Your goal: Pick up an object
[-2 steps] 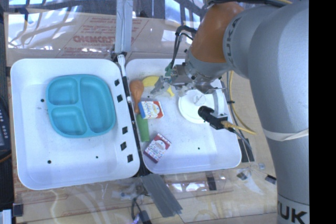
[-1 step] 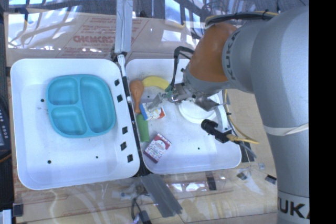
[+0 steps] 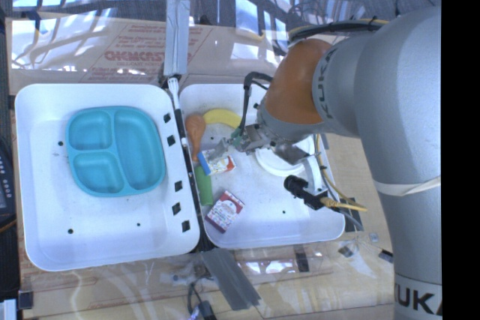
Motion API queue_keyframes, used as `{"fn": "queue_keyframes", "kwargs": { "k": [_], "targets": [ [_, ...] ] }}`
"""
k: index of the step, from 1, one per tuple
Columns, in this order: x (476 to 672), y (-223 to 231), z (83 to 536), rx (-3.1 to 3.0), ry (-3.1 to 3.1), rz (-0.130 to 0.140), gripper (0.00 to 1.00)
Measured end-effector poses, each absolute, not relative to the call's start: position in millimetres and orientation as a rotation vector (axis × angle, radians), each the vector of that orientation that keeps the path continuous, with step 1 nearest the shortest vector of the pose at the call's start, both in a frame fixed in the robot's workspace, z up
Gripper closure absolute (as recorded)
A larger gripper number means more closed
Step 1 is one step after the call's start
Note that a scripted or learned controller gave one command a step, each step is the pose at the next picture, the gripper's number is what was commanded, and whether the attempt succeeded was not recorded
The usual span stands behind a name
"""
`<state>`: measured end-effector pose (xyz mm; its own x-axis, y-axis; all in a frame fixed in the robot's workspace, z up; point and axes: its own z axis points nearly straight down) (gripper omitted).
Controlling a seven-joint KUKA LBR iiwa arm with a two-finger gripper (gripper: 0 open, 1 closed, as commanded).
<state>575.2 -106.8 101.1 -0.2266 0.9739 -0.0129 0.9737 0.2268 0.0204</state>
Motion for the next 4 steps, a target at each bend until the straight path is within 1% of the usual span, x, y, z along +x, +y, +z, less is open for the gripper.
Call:
{"fn": "queue_keyframes", "kwargs": {
  "k": [1, 2, 3, 4],
  "targets": [
    [579.9, -104, 101, 1.886, 2.484, 0.009, 0.0],
    [568.4, -123, 123, 1.873, 2.526, -0.003, 0.0],
    [605.4, -138, 97, 1.901, 2.49, 0.005, 0.0],
    [643.0, -209, 156, 2.032, 2.394, -0.001, 0.0]
  ]
}}
